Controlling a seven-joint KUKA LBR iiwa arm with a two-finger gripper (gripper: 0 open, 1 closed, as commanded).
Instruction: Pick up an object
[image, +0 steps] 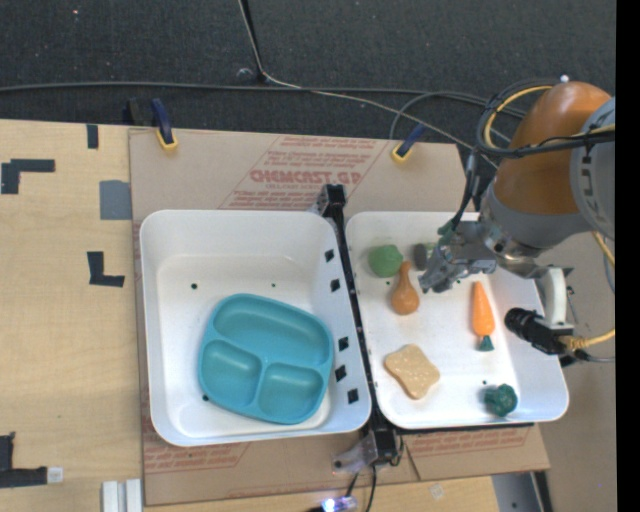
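The right bin (540, 405) holds a green round object (384, 260), an orange-brown pear-shaped object (403, 293), a carrot (482, 312), a toast slice (412, 371) and a small dark green piece (500, 399). My gripper (437, 273) hangs over the bin's upper middle, just right of the pear shape and the green object, left of the carrot. Nothing shows between its fingers.
The left bin (160, 260) holds a teal divided tray (265, 357). A black divider (345, 300) separates the bins. Cables run over the dark floor at the back, and two clamps (163, 130) grip the cardboard's far edge.
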